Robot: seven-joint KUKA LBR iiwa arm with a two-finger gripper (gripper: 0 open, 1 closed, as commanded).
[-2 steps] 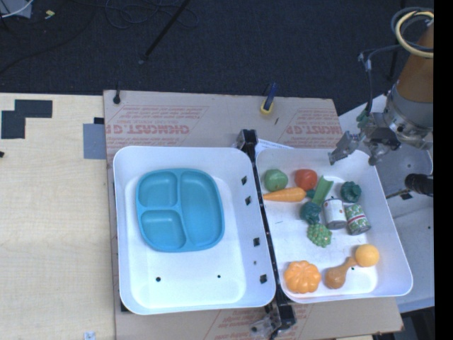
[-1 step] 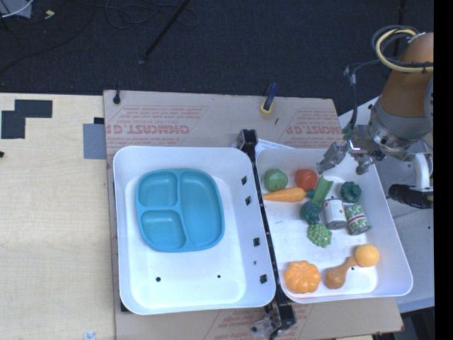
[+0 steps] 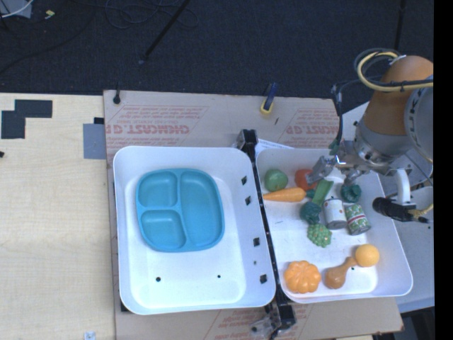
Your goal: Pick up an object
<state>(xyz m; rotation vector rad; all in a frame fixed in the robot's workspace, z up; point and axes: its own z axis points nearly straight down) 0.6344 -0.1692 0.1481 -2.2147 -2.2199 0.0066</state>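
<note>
Camera view, right bin: I log the gripper low over the far edge, above a tight cluster of a red piece, a green stick, a dark green piece and two cans, with a carrot and a green ball toward the left edge; whether the gripper is open or closed I cannot tell, and I see nothing between its tips. Near edge, well apart from the cluster: pumpkin, gourd, and broccoli mid-bin. My judgement: I would pick one piece standing clear, centre over it and descend straight, since in the cluster a neighbour could be nudged or pinched along.
</note>
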